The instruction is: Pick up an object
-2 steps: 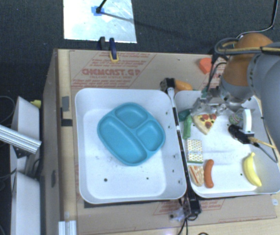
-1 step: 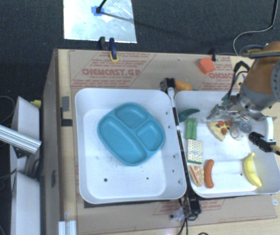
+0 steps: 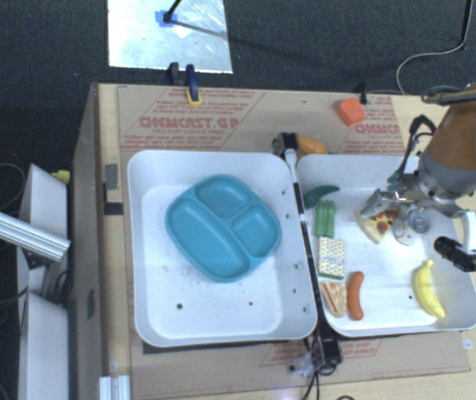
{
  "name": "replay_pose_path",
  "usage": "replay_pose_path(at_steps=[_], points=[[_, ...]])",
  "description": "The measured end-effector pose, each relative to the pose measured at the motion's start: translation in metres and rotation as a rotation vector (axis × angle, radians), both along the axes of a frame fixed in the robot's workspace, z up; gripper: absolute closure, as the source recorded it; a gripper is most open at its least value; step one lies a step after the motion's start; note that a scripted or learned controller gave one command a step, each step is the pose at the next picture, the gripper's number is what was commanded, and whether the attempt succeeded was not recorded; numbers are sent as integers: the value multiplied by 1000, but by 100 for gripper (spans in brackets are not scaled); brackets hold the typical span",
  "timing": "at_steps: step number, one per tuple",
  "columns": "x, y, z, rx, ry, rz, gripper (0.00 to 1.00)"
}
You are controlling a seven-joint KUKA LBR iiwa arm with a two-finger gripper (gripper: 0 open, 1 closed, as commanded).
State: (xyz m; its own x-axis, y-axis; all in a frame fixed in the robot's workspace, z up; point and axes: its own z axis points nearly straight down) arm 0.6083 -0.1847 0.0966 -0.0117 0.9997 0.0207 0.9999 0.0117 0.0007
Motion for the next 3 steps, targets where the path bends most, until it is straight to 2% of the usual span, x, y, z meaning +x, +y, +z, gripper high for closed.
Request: replay_pose_path(at_steps=[1,2,3], points=[[9,-5,-5,12,-3,4,0],[24,-21,57,-22,-5,-7,0],[57,15,-13,-20,0,-7,0]])
